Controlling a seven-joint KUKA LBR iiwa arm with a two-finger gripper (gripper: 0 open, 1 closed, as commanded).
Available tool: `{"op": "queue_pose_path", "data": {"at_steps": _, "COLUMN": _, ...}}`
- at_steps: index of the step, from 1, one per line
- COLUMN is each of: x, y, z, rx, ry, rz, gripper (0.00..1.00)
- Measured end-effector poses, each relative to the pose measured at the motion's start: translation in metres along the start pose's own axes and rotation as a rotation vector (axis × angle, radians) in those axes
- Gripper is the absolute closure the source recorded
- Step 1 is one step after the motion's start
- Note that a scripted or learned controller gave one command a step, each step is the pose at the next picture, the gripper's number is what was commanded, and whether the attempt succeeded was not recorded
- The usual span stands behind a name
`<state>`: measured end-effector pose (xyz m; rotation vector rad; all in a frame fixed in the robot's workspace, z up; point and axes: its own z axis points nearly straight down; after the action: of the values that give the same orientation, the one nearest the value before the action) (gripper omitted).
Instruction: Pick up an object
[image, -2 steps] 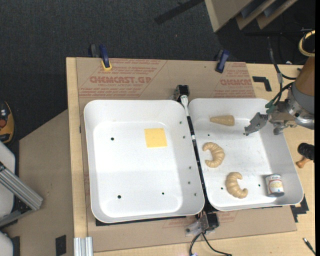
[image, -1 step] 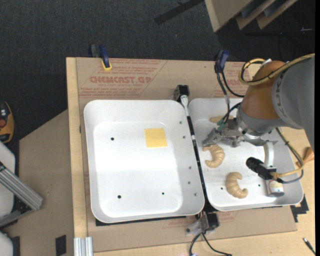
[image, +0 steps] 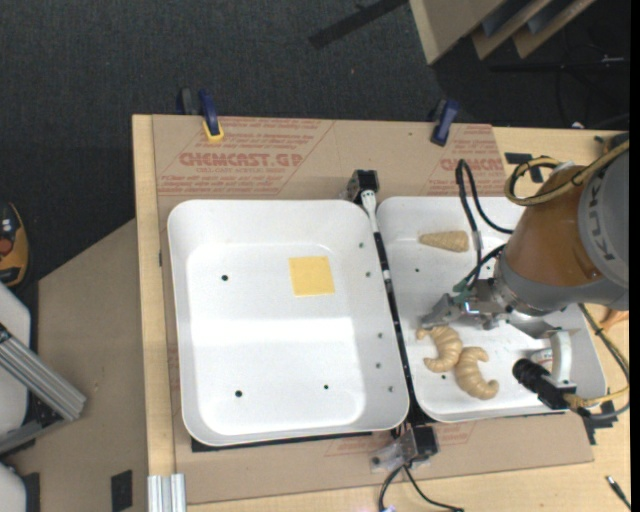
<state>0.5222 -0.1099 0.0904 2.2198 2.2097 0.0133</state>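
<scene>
Gripper (image: 440, 318) hovers low in the right bin (image: 520, 215), just above two croissants (image: 458, 362). Whether its fingers are released or clenched cannot be told. Left bin (image: 200, 300) holds a yellow square (image: 311, 275).

Bench board (image: 300, 150): brown sheet with red lettering, under both of my bins.
Clamps: a blue and yellow one (image: 208, 115) at the board's far left edge, a blue one (image: 444, 120) at the far right.
Floor (image: 120, 60): dark carpet around my bench.
Metal rail (image: 40, 375): grey extrusion, lying at the left.
</scene>
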Motion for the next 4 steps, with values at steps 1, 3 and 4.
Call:
{"op": "queue_pose_path", "data": {"at_steps": 1, "x": 0.016, "y": -0.042, "z": 0.004, "rx": 0.011, "ry": 0.001, "rz": -0.003, "gripper": 0.0}}
{"op": "queue_pose_path", "data": {"at_steps": 3, "x": 0.013, "y": -0.044, "z": 0.008, "rx": 0.017, "ry": 0.003, "rz": -0.003, "gripper": 0.0}}
{"op": "queue_pose_path", "data": {"at_steps": 4, "x": 0.013, "y": -0.043, "z": -0.005, "rx": 0.011, "ry": 0.0, "rz": -0.004, "gripper": 1.0}}
